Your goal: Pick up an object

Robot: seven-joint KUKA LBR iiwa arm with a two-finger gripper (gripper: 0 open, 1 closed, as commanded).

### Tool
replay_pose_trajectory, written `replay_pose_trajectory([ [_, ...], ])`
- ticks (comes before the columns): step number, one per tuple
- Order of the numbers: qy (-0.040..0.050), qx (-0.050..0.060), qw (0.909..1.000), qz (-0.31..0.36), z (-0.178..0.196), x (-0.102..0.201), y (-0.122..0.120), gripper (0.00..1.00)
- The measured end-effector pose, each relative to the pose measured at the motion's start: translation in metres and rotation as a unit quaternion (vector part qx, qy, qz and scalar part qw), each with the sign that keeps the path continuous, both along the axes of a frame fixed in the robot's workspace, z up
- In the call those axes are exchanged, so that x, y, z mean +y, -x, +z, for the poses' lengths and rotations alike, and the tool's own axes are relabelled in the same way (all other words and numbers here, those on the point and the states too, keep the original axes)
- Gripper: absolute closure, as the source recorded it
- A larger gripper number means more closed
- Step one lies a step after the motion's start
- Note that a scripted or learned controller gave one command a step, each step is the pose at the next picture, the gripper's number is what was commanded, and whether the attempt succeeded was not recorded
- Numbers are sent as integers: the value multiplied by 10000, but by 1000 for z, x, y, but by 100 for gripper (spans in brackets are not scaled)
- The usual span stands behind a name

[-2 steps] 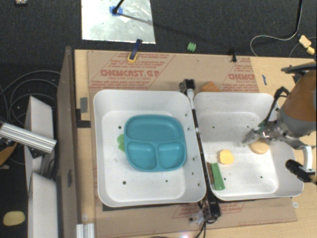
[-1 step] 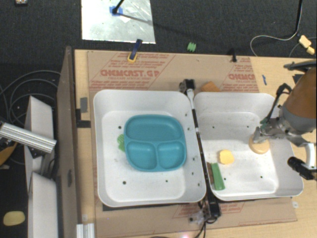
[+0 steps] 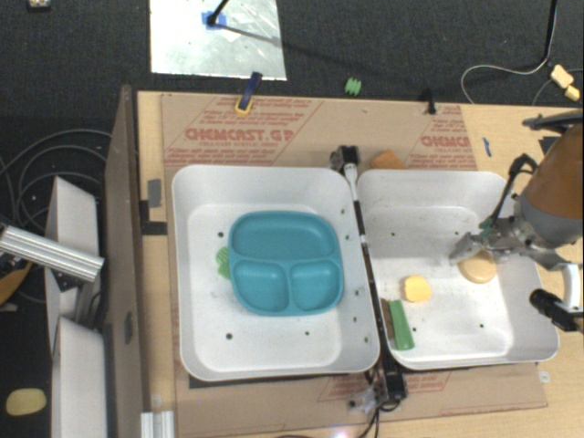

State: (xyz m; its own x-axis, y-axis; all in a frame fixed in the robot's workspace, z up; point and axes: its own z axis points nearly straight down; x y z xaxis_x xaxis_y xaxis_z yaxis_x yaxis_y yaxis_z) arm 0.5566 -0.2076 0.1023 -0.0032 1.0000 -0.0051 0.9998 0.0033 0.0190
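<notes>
Pincer [image 3: 476, 247] sat low in the right bin [image 3: 429, 194], reaching in from the right on the grey arm [image 3: 557, 203], its tip just above or touching a tan round piece [image 3: 478, 270] near the bin's right side; whether the tip was spread or closed, and whether it had hold of anything, could not be told from the camera view. Nothing appeared lifted, so the pick looked to be at the approach or closing stage, with the grasp and the raise left to do. Counted in that right bin: one tan round piece, one yellow block [image 3: 417, 289] well apart from it toward the middle, and one green bar [image 3: 400, 325] lying along the bin's left wall. The left bin [image 3: 196, 245] held one teal divided tray [image 3: 286, 261] with three compartments, and one small green thing [image 3: 222, 261] peeking out at the tray's left edge. Two white bins stood side by side on the table [image 3: 301, 121]
</notes>
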Motion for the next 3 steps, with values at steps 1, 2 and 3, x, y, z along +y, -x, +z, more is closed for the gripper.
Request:
replay_pose_trajectory([
  [1, 2, -16, 10000, 3, 11, 0, -1, 100],
  [2, 1, -13, 10000, 4, 10, 0, -1, 0],
  [3, 8, 22, 10000, -4, -13, 0, 5, 0],
])
